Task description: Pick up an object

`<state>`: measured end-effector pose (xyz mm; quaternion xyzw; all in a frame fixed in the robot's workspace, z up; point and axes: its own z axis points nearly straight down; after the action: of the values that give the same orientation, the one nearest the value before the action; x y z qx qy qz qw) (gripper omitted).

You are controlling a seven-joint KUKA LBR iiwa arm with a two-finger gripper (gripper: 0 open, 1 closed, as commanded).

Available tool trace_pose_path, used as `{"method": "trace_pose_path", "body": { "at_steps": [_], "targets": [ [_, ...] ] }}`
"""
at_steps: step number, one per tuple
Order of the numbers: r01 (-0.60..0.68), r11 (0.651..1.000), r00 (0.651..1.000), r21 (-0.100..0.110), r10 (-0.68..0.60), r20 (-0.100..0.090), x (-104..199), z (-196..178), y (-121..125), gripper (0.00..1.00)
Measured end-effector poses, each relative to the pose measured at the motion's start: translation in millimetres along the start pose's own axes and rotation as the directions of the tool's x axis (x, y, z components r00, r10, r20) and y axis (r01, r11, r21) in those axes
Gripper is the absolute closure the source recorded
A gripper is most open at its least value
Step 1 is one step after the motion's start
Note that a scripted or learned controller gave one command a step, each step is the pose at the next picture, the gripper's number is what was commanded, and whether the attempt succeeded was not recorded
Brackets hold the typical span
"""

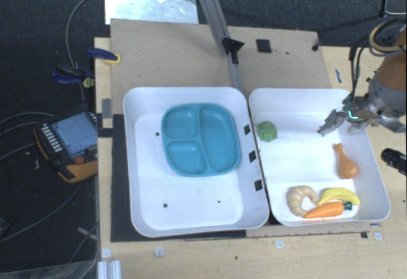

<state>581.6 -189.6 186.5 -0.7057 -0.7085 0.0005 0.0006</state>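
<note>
My gripper (331,125) hangs over the upper right part of the right bin (299,106), fingers spread open with nothing between them. A green broccoli piece (267,131) lies at the bin's left side, well left of the gripper. A brown chicken drumstick (346,162) rests just below and right of the gripper. In the bin's lower right corner lie a beige croissant (300,197), a yellow banana (339,194) and an orange carrot (325,210), bunched together.
The left bin (143,163) holds a blue divided plate (200,138). A grey pole (213,1) slants across the back of the bench. A clamp (102,55) and a handheld controller (68,142) lie off the bench's left side.
</note>
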Motion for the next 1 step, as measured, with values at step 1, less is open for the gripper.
{"method": "trace_pose_path", "body": {
  "at_steps": [1],
  "targets": [
    [0.001,1.000,1.000,-0.003,-0.001,0.001,0.0,-1.4,1.0,0.00]
  ]
}}
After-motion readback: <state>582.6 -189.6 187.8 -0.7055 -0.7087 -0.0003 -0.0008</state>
